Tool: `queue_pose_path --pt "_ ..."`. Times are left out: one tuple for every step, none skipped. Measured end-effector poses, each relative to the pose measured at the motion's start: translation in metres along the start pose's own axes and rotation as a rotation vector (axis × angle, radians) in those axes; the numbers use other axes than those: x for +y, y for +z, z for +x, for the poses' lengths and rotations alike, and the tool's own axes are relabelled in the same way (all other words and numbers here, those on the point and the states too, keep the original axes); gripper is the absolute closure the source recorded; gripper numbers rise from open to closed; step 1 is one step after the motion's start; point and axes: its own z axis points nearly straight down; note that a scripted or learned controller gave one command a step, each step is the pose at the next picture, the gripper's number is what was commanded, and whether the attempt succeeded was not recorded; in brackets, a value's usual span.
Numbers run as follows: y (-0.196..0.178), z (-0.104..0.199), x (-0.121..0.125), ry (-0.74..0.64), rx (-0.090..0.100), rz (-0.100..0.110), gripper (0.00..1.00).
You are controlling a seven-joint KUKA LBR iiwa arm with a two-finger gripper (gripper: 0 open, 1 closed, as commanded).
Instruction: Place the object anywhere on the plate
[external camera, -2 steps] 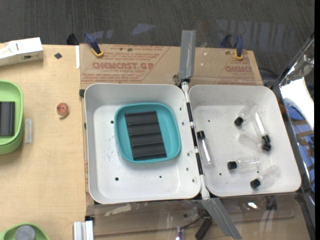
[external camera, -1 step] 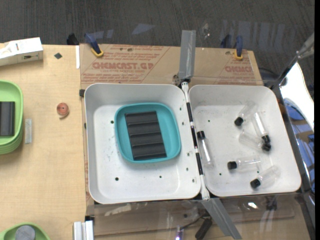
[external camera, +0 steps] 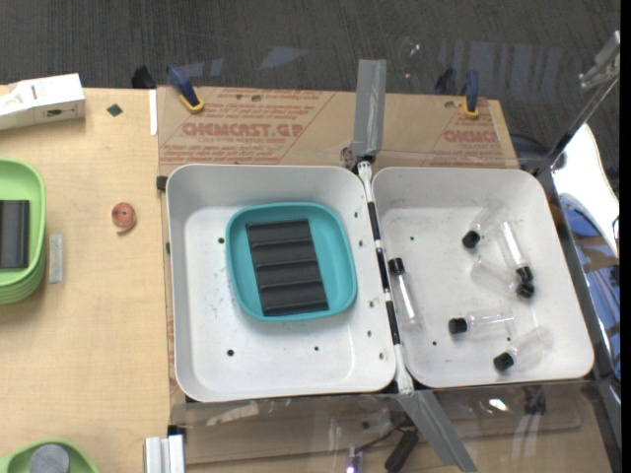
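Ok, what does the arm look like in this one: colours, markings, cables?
Hard to settle from this view. At the right edge, where the arm reaches in, there is a white and blue shape beside a dark strut. I cannot tell whether either belongs to the arm.

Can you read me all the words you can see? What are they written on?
"CHEMCAST GP": red print on the brown sheet behind the left bin.
"CHEMCAST", partly cut off: the same red print behind the right bin.
Smaller red lines around both are too blurred to read.
White box, top left: dark marks, too small to read.
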Motion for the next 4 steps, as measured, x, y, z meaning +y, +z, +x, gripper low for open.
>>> queue_pose_path --pt "-0.0003 0.0043 0.0085 0.01 0.0 -0.001 0.0" --pt "-0.0005 0.0037 0.0088 0.086 0.001 -0.001 0.0" --pt "0.0003 0.0055 0.0089 0.046 0.001 0.001 0.0" --pt "0.0008 0.0051 0.0081 0.129 0.001 0.002 0.0"
